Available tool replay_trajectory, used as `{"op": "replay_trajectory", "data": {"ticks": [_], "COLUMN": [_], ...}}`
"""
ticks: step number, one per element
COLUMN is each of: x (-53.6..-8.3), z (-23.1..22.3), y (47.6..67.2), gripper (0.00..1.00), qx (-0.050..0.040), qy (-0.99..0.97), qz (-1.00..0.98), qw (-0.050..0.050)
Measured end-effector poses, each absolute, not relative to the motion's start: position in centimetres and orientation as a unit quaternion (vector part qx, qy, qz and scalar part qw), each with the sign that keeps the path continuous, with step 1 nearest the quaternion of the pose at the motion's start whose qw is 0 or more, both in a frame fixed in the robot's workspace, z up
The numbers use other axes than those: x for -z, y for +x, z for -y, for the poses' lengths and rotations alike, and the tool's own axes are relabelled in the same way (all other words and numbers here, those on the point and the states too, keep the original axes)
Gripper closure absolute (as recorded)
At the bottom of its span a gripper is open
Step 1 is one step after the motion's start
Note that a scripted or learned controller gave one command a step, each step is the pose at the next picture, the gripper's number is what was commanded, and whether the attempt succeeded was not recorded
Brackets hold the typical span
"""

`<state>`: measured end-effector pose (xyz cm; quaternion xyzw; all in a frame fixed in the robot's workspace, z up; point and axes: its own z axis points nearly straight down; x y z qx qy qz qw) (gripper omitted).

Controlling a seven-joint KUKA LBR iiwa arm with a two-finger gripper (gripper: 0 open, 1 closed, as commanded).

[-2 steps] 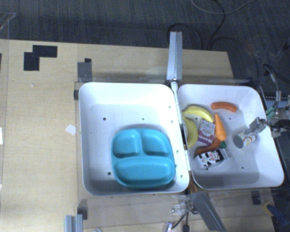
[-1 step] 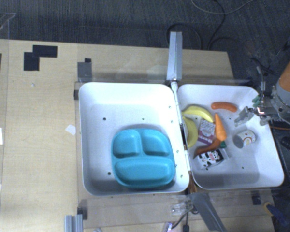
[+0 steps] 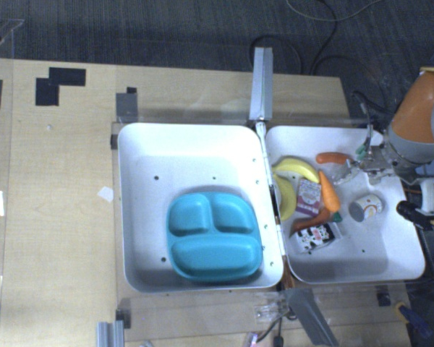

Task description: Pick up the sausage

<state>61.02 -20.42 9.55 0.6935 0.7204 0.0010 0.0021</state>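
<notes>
Sausage [image 3: 334, 158] lies partly hidden behind the hand [image 3: 363, 159], state unclear.

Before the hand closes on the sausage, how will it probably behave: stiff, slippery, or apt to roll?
The sausage looks like a thin, rounded rod with a smooth skin, so it may slip and roll sideways if squeezed off-centre. It seems small and probably light. It lies near the right bin's far wall by the banana, so a push could jam it there.

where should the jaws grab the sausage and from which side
Probably at the sausage's middle, coming straight down from above. It lies flat and slim near the right bin's far wall, long axis left to right, so closing across its width suits. The banana sits close at its left end.
</notes>
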Motion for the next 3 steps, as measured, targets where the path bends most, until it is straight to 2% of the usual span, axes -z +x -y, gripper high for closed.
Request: {"op": "replay_trajectory", "data": {"ticks": [1,2,3], "x": [-8.6,-10.0,-22.3], "z": [18.5,18.3,20.5], "y": [67.0,67.3,67.1], "gripper": [0.0,1.0,1.0], "qx": [0.0,-0.0025,-0.0022], "qy": [0.655,0.652,0.696], "qz": [-0.756,-0.758,-0.718], "qw": [0.001,0.006,0.005]}}
